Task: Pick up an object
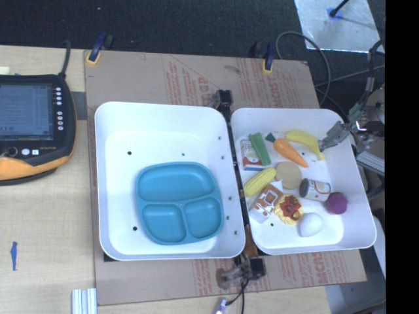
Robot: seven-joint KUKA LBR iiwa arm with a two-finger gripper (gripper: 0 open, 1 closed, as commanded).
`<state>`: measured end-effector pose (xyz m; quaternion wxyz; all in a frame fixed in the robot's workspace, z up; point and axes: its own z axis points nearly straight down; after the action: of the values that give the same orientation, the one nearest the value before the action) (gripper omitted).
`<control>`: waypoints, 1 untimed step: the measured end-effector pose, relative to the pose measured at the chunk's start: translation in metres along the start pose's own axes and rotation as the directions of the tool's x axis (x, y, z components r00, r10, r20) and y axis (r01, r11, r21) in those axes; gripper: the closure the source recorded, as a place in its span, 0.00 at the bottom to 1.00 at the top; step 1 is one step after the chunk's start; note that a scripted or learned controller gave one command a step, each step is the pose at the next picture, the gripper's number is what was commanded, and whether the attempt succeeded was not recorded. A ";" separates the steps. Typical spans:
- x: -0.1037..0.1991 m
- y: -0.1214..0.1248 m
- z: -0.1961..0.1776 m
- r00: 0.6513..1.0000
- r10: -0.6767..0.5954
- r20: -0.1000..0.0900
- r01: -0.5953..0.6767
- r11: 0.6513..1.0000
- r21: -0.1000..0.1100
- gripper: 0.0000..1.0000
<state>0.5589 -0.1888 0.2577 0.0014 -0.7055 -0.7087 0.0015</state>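
Note:
The right bin [353,237] holds several toy foods: a yellow banana [303,139], an orange carrot [289,151], a green piece [262,148], a corn cob [259,181], a tan round piece [288,173], a purple ball [336,203], a white egg [310,224] and a pizza slice [289,208]. My gripper [330,138] hangs at the bin's upper right edge, just right of the banana, with nothing seen between its fingers.
The left bin [118,126] bears a blue divided plate [179,201]. A teach pendant [33,120] lies at the far left. Cables and clamps sit along the cardboard's far edge. A small packet [249,154] and a card [265,202] also lie in the right bin.

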 end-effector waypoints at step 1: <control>0.032 0.081 0.101 1.000 -0.001 0.001 0.001 1.000 0.001 0.00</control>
<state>0.6388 -0.1561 0.1560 0.0015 -0.7050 -0.7092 0.0024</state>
